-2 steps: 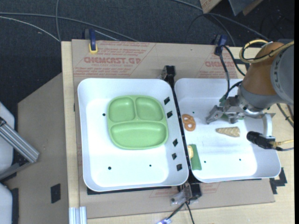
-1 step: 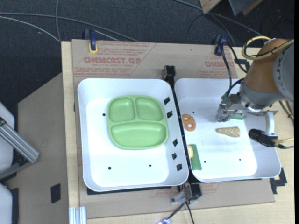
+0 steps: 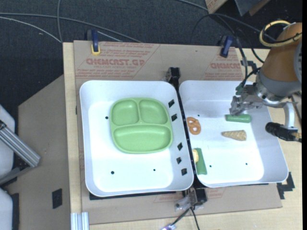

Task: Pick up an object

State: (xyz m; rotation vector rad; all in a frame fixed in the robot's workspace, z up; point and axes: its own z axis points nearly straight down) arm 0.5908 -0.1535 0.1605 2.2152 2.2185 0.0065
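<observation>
The arm's two-finger gripper point(image 3: 238, 108) hung low in the right white bin point(image 3: 268, 174), directly over a small flat green piece point(image 3: 238, 119) lying toward the bin's far right. Whether it was spread or closed could not be told. Just nearer lay a tan cone-shaped piece point(image 3: 234, 135); a brown pretzel-shaped piece point(image 3: 194, 125) sat well left. The flat green piece could easily slip or get pushed aside, since little of it stood up for gripping.
</observation>
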